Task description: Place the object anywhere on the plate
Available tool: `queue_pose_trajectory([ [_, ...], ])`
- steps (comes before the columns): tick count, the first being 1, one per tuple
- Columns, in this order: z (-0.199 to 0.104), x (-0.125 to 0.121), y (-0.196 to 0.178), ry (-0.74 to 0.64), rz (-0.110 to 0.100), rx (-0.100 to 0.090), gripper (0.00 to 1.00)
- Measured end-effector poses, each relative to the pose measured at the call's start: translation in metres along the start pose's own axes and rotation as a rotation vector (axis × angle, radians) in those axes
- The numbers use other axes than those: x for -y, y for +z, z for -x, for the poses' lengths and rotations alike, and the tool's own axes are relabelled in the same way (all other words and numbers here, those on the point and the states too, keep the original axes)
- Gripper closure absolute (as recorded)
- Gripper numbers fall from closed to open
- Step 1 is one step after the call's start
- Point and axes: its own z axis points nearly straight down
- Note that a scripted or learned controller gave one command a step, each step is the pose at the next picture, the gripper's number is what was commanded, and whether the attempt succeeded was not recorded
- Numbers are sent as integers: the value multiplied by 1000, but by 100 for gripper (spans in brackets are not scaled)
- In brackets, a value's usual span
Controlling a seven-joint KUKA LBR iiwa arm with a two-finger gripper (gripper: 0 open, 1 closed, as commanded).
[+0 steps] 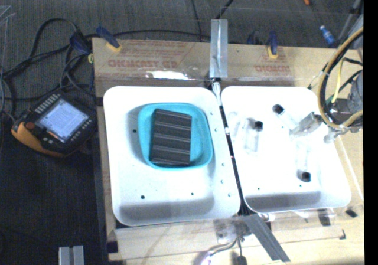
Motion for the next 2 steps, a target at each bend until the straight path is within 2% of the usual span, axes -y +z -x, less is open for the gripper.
queue_pose_trajectory([
  [1, -87, 4, 77, 224, -4, -3, 0],
  [2, -14, 1, 18, 53, -1, -2, 0],
])
